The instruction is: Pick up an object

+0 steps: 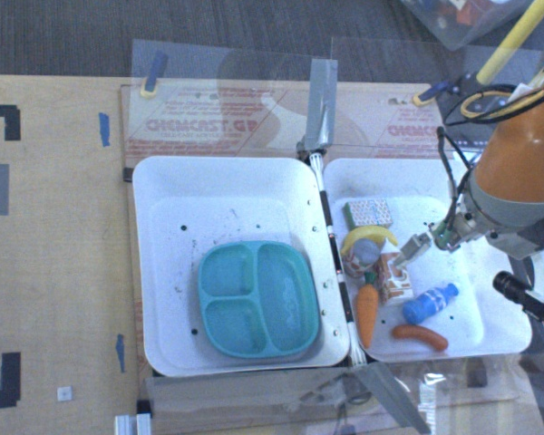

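My gripper [412, 248] reaches in from the right and hangs low over the middle of the right bin [499, 333]. Its tip is just above a small red and white carton [395, 281] and right of a yellow banana [366, 237]. A grey and red item [364, 256] lies under the banana's curve. An orange carrot [366, 315] lies along the bin's left wall. A blue bottle [429, 303] and a red-brown sausage [420, 336] lie near the front. A patterned green box [369, 212] sits toward the back. Nothing shows in the gripper's grasp.
The left bin [163, 198] holds a teal divided plate [257, 299] in its front right part. A metal divider [331, 243] runs between the bins. The grey and orange arm [517, 175] stands over the right bin's far right side, trailing cables.
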You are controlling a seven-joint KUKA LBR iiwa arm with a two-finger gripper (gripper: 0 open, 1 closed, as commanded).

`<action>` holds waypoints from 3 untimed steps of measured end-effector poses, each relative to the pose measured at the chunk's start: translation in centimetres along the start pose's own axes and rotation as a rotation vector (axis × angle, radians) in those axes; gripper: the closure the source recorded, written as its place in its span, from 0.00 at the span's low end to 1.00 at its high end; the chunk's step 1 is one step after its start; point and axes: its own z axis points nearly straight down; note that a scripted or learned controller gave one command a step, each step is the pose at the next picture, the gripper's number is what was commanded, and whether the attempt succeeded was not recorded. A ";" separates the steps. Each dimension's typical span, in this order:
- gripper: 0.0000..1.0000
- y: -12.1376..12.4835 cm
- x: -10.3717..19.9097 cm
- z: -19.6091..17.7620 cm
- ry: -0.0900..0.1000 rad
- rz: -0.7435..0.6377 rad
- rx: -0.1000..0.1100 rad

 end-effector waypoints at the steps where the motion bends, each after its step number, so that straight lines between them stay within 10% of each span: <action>1: 0.00 0.4 2.3 7.3 -0.002 -0.039 -0.004; 2: 1.00 0.4 2.1 6.3 -0.004 -0.034 -0.008; 3: 1.00 7.0 3.4 -3.9 0.002 0.098 0.003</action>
